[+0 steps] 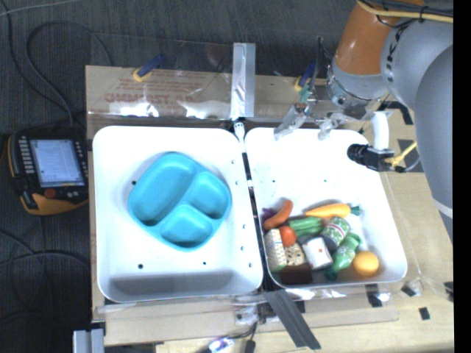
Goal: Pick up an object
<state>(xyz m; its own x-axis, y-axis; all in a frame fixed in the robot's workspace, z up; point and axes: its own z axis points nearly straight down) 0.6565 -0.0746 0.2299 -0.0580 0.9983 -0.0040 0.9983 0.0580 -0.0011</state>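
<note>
Task is barely starting: nothing is being held, nothing is lifted. The two-finger gripper (310,126) on the grey arm with orange band (366,39) is hanging over the far edge of the right shallow white bin (316,164), near its top rim; the fingers (288,127) are standing spread apart, with only bare bin floor showing between them, so I'm reading them as wide and gripping nothing.

All candidate objects are sitting in a pile at the near end of the right bin, well apart from the gripper: a red sausage-shaped toy (278,213), an orange carrot-shaped toy (329,210), a green pepper-like piece (305,225), a green can with a label (337,232), a small white box with a red mark (319,254), a round orange fruit toy (366,262), and a striped red-and-white pack (274,246) beside a dark brown block (295,272). They are touching and overlapping, so clean separation is looking tricky.

The left shallow white bin (110,219) is carrying a blue three-compartment plastic tray (179,198), lying flat in the middle.

What's left, as I'm judging it: travel toward the pile, pick a target, descend, close, lift. Basically the whole pick is remaining
</note>
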